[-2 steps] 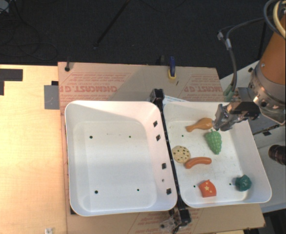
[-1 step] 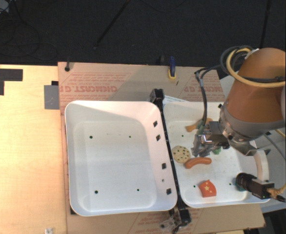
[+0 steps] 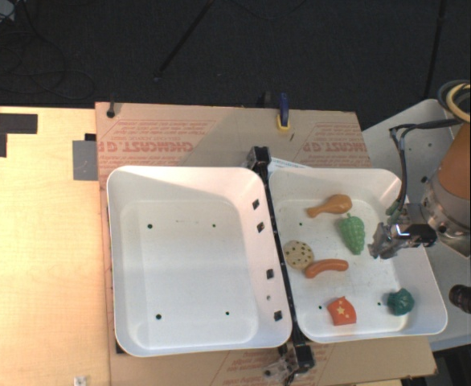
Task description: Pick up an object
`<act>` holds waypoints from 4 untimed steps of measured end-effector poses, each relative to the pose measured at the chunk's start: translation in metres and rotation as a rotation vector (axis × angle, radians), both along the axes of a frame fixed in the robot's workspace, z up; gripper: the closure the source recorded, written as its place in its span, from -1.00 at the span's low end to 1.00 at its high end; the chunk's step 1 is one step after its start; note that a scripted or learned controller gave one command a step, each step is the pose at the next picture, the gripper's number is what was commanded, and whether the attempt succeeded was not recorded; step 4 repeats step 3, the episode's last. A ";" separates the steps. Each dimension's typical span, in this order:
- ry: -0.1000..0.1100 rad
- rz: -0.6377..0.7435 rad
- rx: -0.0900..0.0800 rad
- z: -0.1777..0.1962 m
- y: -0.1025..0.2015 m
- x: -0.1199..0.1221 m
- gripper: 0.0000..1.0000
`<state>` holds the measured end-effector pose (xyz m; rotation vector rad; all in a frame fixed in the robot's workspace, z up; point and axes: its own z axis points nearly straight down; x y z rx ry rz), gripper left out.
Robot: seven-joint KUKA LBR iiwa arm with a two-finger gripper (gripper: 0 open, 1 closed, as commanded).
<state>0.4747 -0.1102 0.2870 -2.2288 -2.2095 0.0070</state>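
Two white bins sit side by side on brown cardboard that covers the surface [image 3: 34, 248]. The left bin [image 3: 131, 215] takes the middle of the frame; the right bin [image 3: 428, 312] lies toward the right side.

The right bin holds six small toys. A drumstick [image 3: 330, 207] lies in its upper middle, tilted, with the thick end to the right. Just below and right of it is a green leafy piece [image 3: 352, 234], standing lengthwise. A round speckled cookie [image 3: 298, 254] sits at the bin's left side, close to the wall shared with the other bin. A sausage [image 3: 325, 268] lies just right of the cookie and below the green piece, nearly level. Lower down, near the front wall, is an orange-red piece [image 3: 342, 311], and to its right, in the lower right corner, a dark green lump [image 3: 399, 301].

The arm [image 3: 460, 167] comes in from the right edge of the frame, and the hand [image 3: 384, 243] hangs over the right part of the right bin, just right of the green leafy piece and above the dark green lump. Nothing shows between its fingers; whether they are spread or pressed together cannot be told at this size.

A blue and yellow clamp [image 3: 284, 112] stands at the cardboard's upper edge.
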 end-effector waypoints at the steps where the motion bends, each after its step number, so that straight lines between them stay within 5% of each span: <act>1: -0.002 0.015 0.003 0.007 0.067 0.001 1.00; 4: 0.006 0.011 0.002 0.025 0.063 0.001 1.00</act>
